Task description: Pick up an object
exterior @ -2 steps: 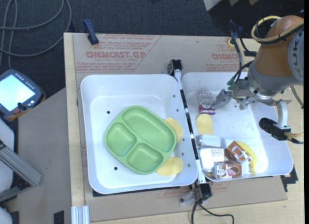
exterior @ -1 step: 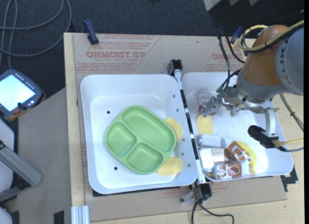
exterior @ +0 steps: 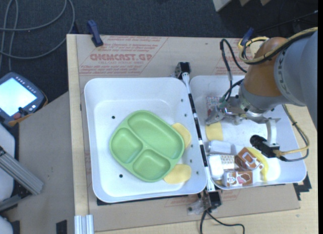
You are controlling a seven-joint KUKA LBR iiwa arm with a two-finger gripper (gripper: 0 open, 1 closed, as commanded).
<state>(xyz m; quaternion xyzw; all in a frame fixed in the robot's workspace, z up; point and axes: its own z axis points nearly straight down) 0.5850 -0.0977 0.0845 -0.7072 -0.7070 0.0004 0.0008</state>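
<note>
Gripper low in the right bin, reaching for a pick
Grip state cannot be told; next, close on the yellow block near the bin's left wall

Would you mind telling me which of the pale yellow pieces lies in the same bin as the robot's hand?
The yellow piece in the right bin, just below the hand. The other two yellow pieces lie in the left bin, tucked against the green tray.
</note>
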